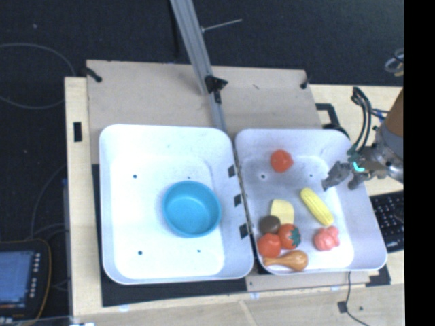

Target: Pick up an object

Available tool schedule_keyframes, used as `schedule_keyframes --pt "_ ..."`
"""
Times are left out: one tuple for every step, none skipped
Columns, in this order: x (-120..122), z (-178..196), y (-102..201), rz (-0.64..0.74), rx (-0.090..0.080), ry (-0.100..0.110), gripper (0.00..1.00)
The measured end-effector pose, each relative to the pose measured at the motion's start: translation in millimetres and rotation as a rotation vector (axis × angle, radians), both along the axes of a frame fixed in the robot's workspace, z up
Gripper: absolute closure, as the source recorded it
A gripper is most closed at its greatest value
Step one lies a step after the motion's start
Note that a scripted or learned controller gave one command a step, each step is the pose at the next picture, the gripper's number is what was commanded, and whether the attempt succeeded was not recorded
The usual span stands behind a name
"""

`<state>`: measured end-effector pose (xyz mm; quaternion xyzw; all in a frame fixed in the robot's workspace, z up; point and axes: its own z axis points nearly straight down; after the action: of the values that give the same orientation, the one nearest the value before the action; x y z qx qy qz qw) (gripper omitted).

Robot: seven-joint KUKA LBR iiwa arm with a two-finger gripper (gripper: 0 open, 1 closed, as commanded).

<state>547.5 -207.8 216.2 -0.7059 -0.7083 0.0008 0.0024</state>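
The right bin (pixel 253 148) holds several toy foods: an orange-red ball (pixel 281 160) near the back, a yellow corn cob (pixel 317 206), a yellow block (pixel 283 211), a brown lump (pixel 269 223), a red tomato (pixel 287 236), a pink piece (pixel 327 238) and a tan gourd (pixel 287 259) at the front. My gripper (pixel 344 176) hangs over the bin's right side, just above and right of the corn. Its fingers (pixel 334 177) are spread apart with nothing between them.
A blue bowl (pixel 191 208) sits in the left bin (pixel 122 155). A grey metal post (pixel 194 43) rises behind the bins. Black cables (pixel 361 124) trail from the wrist at the right. A keyboard (pixel 389 216) lies past the right bin.
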Motion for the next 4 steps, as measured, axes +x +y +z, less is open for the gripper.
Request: schedule_keyframes --pt "2 4 0 0.001 -0.002 -0.007 0.00" --pt "-3 -50 -12 -0.004 -0.005 0.000 0.00" --pt "-9 -97 -7 -0.006 -0.005 0.000 0.00" --pt "-9 -116 -9 -0.011 -0.005 -0.003 0.00"
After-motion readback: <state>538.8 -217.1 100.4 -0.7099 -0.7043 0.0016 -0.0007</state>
